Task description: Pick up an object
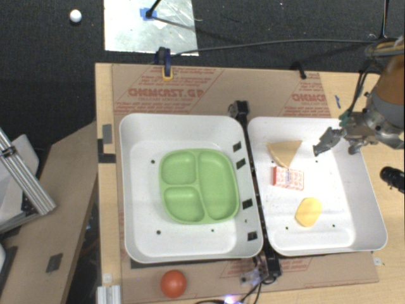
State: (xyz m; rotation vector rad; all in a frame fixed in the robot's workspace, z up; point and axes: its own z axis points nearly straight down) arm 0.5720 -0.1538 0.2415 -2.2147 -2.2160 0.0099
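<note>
The right bin (364, 195) holds three things: a tan wedge-shaped piece (285, 151) near its back left, a small red-and-white packet (288, 178) just in front of it, and a yellow rounded object (308, 211) nearer the front. My gripper (335, 141) hangs over the back right part of this bin, to the right of the wedge and apart from it. One dark finger (324, 142) points down-left. Nothing is seen held.
The left bin (136, 170) carries a green divided plate (199, 185). An orange ball (173, 283) lies on the bench in front of the left bin. Black clips line the seam between the bins. A blue clamp (164, 61) sits at the bench's back edge.
</note>
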